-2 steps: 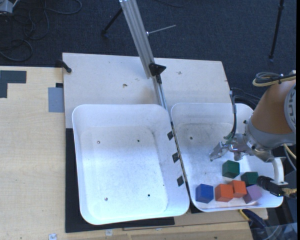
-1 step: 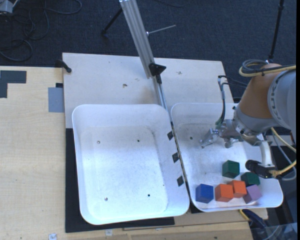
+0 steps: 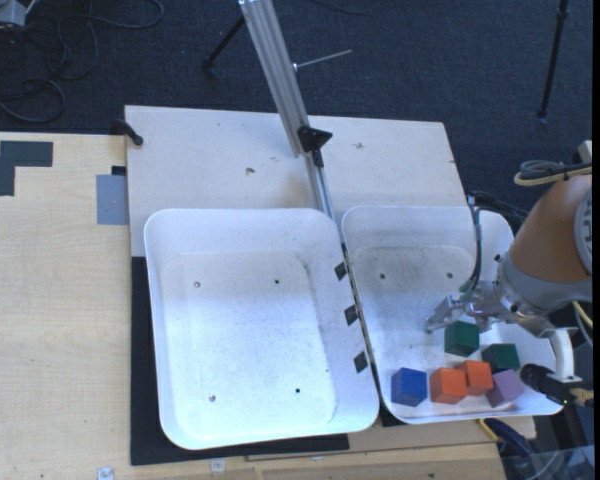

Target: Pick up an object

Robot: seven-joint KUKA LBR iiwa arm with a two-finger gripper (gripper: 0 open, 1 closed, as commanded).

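My gripper point(image 3: 458, 314) is down in the right bin point(image 3: 410, 238), low over its near right part, and I honestly cannot tell from up here whether it is spread or pinched; the metal at the tip is a small grey blur against the white floor. Directly beside the tip, touching or nearly so, sits a dark green block point(image 3: 462, 339), and that is my likeliest catch. I see nothing clamped and lifted, so I claim no hold. Moving outward, a second dark green block point(image 3: 501, 357) lies just to the right of the first, and below them runs a tight row: a blue cube point(image 3: 409, 386) slightly apart on the left, then two orange cubes point(image 3: 449, 385) point(image 3: 478, 376) pressed together, then a purple block point(image 3: 505, 388) against the bin's rim. Here is my worry: the pile is crowded into that corner, so if I close off-centre on the green block, one tip may land on top of it or shove it into its neighbours instead of straddling it. A corner pinch could squirt it out as I rise. The bin wall is close on the right too, and my orange-banded wrist point(image 3: 552, 243) hangs right over that edge, so a sideways correction risks a bump there. The left bin point(image 3: 180, 268) beside me, across the black-clipped divider point(image 3: 348, 314), plays no part in this grasp, and the slanted aluminium rail point(image 3: 280, 78) stands well behind.
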